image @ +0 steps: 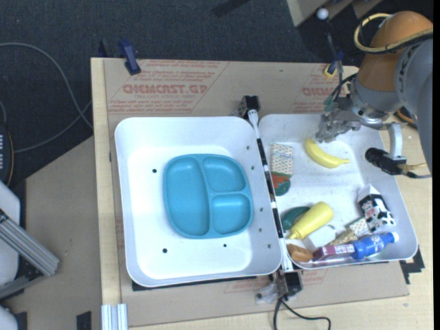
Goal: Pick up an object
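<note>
My gripper hangs low over the far part of the right bin, just above the left end of a yellow banana. I cannot make out whether it touches the banana. Nearer the front of that bin lie a yellow squeeze bottle, a green object, a black-and-white toy and a tube with a blue cap. A patterned packet and a red-and-green item sit along the bin's left wall.
The left bin holds a blue divided plate. A black clamp sits at the far end of the seam between the bins. The arm comes in from the upper right.
</note>
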